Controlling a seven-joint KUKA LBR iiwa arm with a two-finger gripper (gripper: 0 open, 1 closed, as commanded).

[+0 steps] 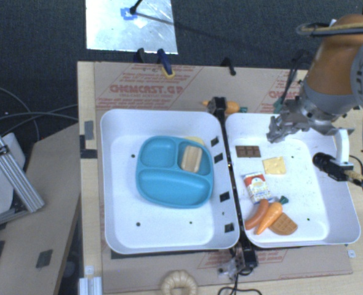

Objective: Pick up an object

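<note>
Over the right bin (347, 226) the gripper (279, 129) hangs near the far wall, its dark fingertips pointed down and left — whether they are parted or closed cannot be told, and nothing visible sits between them. Just below and left of it lies a brown chocolate bar (248, 152), flat on the bin floor, apart from the gripper; beside that, toward the near side, a pale yellow cheese slice (274, 165), then a small red-and-white carton (256, 187), two toy carrots (264, 214) lying together, and an orange waffle-like cracker (285, 226) touching them. The left bin (123, 226) holds a blue divided plate (169, 183) with a tan bread piece (191, 158) in its upper compartment. Any of these would serve, but the chocolate bar is nearest, so it looks the likely target. It is probably light, stiff plastic play food — thin and lying flat, which makes it awkward: fingers would need to straddle its shorter width and press down to the floor, and a smooth surface may slip. The carton or the carrots stand taller and offer more to grip; the carrots, being rounded and touching, may roll or come up together. The cheese slice seems the hardest, too thin for a side pinch.
</note>
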